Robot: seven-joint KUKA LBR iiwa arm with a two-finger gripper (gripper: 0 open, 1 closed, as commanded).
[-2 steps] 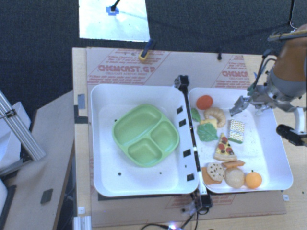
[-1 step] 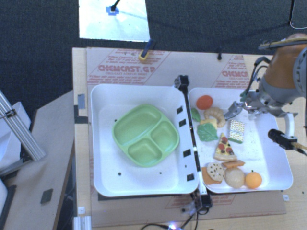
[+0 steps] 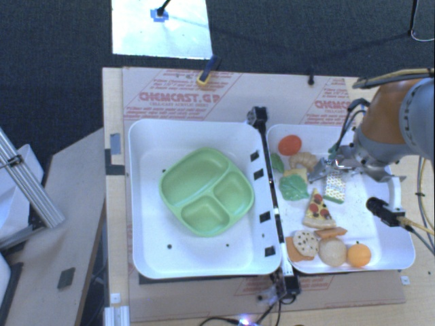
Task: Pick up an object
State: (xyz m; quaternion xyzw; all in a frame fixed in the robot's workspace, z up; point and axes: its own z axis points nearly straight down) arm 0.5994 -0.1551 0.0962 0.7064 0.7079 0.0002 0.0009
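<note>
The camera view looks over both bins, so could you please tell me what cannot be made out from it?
- Gripper: too small and cluttered in the camera view to tell whether it is open or shut, or touching the toy food.
- Rectangular patterned piece beneath it: too small to identify.
- Arm: cut off by the right edge.
- Right bin: part of its floor is hidden under the arm.
- Cookie: partly overlaps an orange slice, hiding it.

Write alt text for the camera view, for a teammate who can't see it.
The gripper hangs low over toy food in the right bin, by a pizza slice and green leaf. The left bin holds a green divided plate.
</note>
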